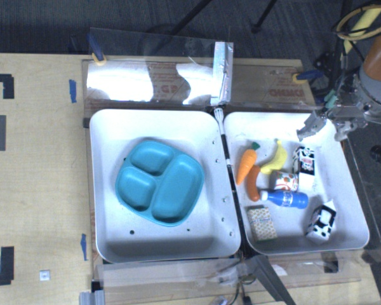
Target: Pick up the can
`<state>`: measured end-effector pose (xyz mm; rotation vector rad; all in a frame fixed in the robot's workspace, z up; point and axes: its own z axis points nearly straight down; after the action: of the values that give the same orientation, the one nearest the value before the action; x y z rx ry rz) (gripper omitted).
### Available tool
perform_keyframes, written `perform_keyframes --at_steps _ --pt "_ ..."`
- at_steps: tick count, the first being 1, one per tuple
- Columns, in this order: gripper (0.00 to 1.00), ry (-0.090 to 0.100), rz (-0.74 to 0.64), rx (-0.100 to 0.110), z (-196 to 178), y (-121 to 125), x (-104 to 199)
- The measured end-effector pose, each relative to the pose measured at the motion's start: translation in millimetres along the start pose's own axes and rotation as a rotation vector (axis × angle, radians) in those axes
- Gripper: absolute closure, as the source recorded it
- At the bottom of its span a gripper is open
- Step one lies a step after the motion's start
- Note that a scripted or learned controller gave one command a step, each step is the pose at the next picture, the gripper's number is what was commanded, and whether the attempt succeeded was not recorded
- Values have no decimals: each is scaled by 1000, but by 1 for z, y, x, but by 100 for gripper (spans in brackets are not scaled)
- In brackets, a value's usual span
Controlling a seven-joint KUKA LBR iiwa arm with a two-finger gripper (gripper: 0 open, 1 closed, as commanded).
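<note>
**A:** Wooden bench first, under dark carpet along the top. Sweep across for me, starting farthest from the gripper.

**B:** Farthest from it, the left bin holds a blue divided plate, well apart from the gripper and of no concern for this step. Nearer, in the right bin, everything is bunched. An orange carrot and an orange-brown piece below it lie on the far side of the cluster from the gripper; a yellow banana is closer to it. A patterned sponge-like block lies low in the bin.

**A:** And the can?

**B:** The can, small, red and white, lies below the gripper and to its left, in the middle of the pile. It touches a blue bottle with a white cap on its far side and sits just beside a white black-printed carton, which lies between it and the gripper. A cow-patterned carton is farther down.

**A:** The gripper itself?

**B:** The gripper hangs over the bin's upper right corner, fingers spread apart, nothing between them.

**A:** So how to do it well?

**B:** My judgement: carry it over the printed carton rather than through it, then come straight down over the can, setting the fingers across its narrow body so that one goes into the gap on the banana side. The risk is closing on the bottle too, or nudging the can so it rolls.
</note>
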<state>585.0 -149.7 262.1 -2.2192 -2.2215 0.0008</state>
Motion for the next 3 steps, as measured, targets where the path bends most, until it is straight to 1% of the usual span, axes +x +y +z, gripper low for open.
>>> perform_keyframes --at_steps 1,2,3 --pt "0 -2 -117 -3 -164 -19 70" --pt "0 -1 153 2 -172 -78 129" --pt "0 -2 171 -4 -173 1 95"
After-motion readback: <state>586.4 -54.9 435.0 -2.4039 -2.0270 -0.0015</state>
